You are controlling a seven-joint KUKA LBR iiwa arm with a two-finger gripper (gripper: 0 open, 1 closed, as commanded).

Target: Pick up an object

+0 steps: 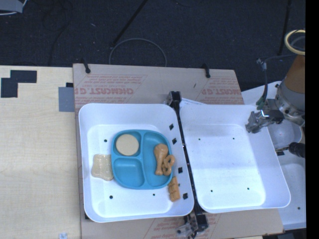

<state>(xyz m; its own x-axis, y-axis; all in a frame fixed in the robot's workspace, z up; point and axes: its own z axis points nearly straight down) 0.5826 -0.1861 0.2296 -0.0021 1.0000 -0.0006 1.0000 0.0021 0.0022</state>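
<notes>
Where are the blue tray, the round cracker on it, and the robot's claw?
blue tray (130,174): camera view, bare lower-left compartment.
round cracker (127,144): camera view, its centre.
claw (255,121): camera view, between its fingertips.

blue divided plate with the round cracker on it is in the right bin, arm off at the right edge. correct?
Not quite: the camera view shows the blue divided plate, with the round cracker on it, in the left bin, not the right bin. The arm is indeed at the right edge.

Red print reading "CHEMCAST" stands upside down on the brown board (149,86) under the bins, once near each far corner. The smaller red lines beside it are too blurred to read
</notes>
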